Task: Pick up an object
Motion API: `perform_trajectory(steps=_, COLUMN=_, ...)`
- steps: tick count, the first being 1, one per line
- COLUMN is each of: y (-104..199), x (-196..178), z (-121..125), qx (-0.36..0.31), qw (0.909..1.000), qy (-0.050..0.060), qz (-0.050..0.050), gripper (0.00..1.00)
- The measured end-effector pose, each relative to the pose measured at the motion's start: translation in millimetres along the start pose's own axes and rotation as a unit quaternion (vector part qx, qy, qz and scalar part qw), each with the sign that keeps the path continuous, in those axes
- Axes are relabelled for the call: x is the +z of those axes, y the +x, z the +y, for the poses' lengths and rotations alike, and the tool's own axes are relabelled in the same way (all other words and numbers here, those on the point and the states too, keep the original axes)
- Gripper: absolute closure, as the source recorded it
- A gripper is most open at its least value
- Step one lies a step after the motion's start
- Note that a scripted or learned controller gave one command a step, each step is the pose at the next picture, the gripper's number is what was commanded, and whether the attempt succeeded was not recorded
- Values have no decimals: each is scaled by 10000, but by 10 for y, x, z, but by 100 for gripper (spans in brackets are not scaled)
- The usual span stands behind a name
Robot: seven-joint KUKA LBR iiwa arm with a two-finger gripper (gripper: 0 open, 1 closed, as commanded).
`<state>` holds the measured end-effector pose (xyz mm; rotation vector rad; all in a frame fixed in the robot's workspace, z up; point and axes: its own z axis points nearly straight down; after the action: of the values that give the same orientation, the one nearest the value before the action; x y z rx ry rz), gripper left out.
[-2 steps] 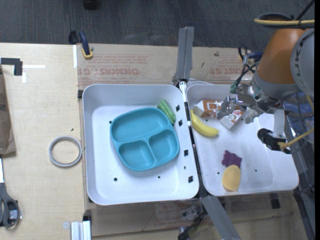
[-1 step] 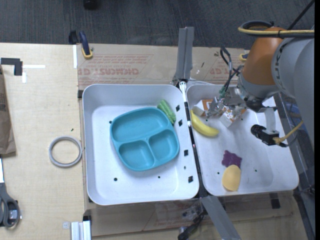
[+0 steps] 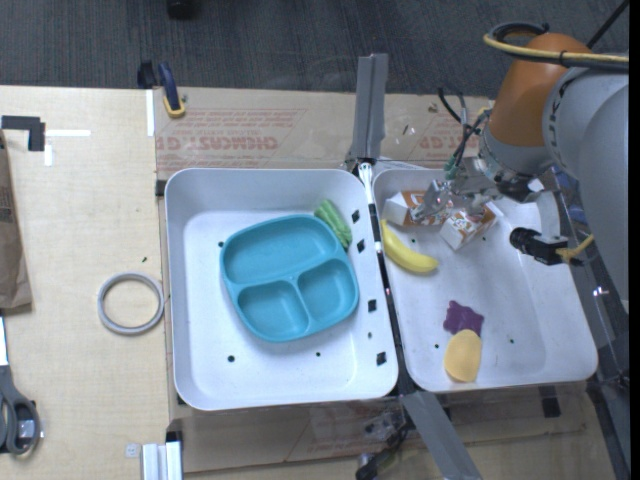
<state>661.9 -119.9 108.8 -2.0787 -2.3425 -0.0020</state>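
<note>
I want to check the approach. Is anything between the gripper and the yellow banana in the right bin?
Nothing visible stands between them. The gripper hovers at the far end of the right white bin, over small white and orange boxes; the curved yellow banana lies beside them, uncovered.

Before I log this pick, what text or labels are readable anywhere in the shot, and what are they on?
Cardboard sheet behind the bins: rows of red print, reversed and too blurred to read.
Small white-and-orange cartons in the right bin, by the gripper: markings too small to read.
Blue tray, banana: no text seen.
</note>
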Motion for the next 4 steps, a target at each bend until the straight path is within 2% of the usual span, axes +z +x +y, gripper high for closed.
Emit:
perform_trajectory(steps=1, y=284, x=8, z=-651, qx=-1549, qw=9876, qy=-197, qz=-138, gripper=0)
perform_trajectory(steps=2, y=216, x=9, z=-752, qx=-1422, qw=9895, qy=-215, qz=-120, gripper=0)
perform_trajectory(steps=3, y=173, x=-133, z=-726, qx=-1388, qw=9898, qy=-266, qz=-166, gripper=100)
perform_trajectory(steps=4, y=177, x=-126, z=-729, qx=-1393, qw=9898, qy=-260, qz=-162, gripper=0)
